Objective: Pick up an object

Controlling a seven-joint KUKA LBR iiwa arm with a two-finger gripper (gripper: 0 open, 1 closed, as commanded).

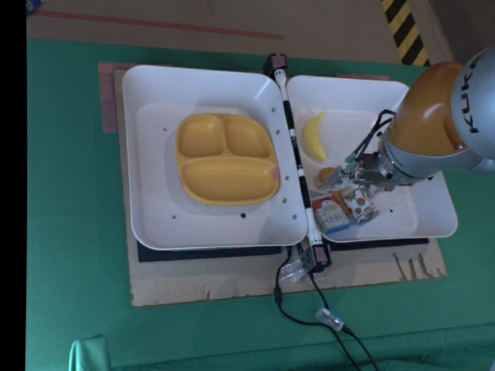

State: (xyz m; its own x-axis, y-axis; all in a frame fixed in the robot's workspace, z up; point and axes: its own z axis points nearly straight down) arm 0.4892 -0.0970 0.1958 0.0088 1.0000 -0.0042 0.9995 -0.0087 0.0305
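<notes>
My gripper (346, 178) hangs low over the right bin (421, 215), close to a small brown item (326, 175) at its left. Just below the gripper lie a small carton with orange fruit print (360, 205) and a flat colourful packet (330, 212). A yellow banana (313, 136) lies further up in the same bin, apart from the gripper. Nothing is visibly held. The arm's grey and orange wrist (433, 126) covers the bin's right part.
The left bin (155, 207) holds a yellow sectioned plate (227, 159). A black and white divider (294, 153) runs between the bins. Cables (325, 315) trail over the green mat below the bins.
</notes>
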